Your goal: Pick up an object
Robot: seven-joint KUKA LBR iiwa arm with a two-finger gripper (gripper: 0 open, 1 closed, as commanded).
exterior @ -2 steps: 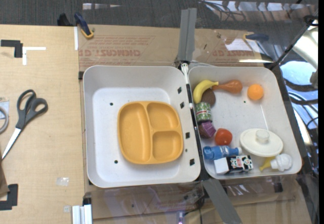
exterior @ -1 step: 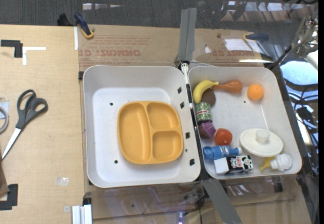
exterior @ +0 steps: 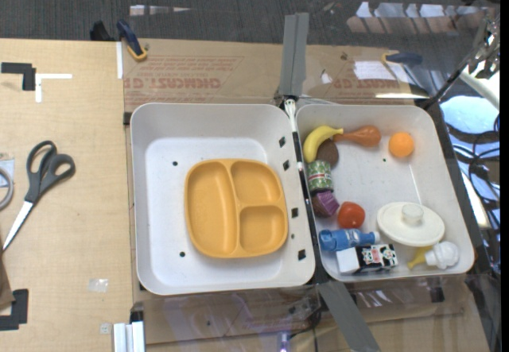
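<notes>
The right bin (exterior: 433,144) holds several small items. A yellow banana (exterior: 318,139) lies at its upper left beside a brown chicken drumstick (exterior: 361,135). An orange ball (exterior: 402,145) sits near the upper right. Below the banana lie a green-labelled can (exterior: 320,176), a purple item (exterior: 324,203) and a red tomato (exterior: 351,214). A white round lid (exterior: 409,222) rests at lower right. Along the front edge lie a blue bottle (exterior: 343,239), a black-and-white carton (exterior: 367,258) and a white-and-yellow toy (exterior: 436,256).
The left bin (exterior: 159,207) holds a yellow divided plate (exterior: 236,206). Scissors (exterior: 36,179) lie on the wooden bench at left. A blue-and-yellow clip (exterior: 131,40) sits at the cardboard's top left. Cables hang at the right edge.
</notes>
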